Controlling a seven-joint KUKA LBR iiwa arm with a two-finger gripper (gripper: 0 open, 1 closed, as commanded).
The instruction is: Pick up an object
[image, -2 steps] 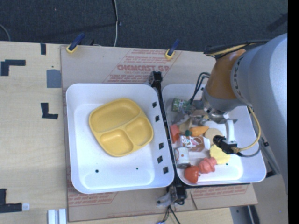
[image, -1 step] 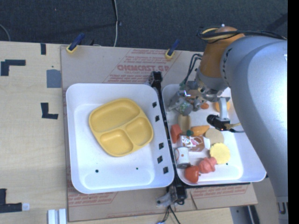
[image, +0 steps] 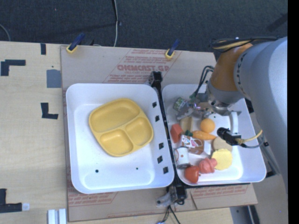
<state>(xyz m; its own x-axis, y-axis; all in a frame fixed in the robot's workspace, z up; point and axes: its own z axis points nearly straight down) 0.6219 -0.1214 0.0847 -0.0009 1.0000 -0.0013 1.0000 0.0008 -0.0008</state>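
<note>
The right bin [image: 252, 169] holds a pile of toy foods. Among them are an orange ball [image: 207, 125], an orange carrot-like piece [image: 203, 135], a red piece [image: 175, 133], a small printed carton [image: 192, 144], a white cup [image: 182, 157], a red strawberry-like piece [image: 191, 174], a pink piece [image: 206, 164] and a yellow round piece [image: 224, 159]. My gripper [image: 195, 105] hangs low over the far part of this bin, just right of a grey-green object [image: 181, 103] and above a tan piece [image: 187, 123]. The wrist hides how the gripper stands.
In the left bin [image: 77, 171] lies a yellow divided plate [image: 121, 126]. A black divider [image: 160, 125] runs between the bins. The grey arm with its orange band [image: 224, 71] covers the right bin's far right side, and a black connector with a yellow cable [image: 233, 138] hangs over it.
</note>
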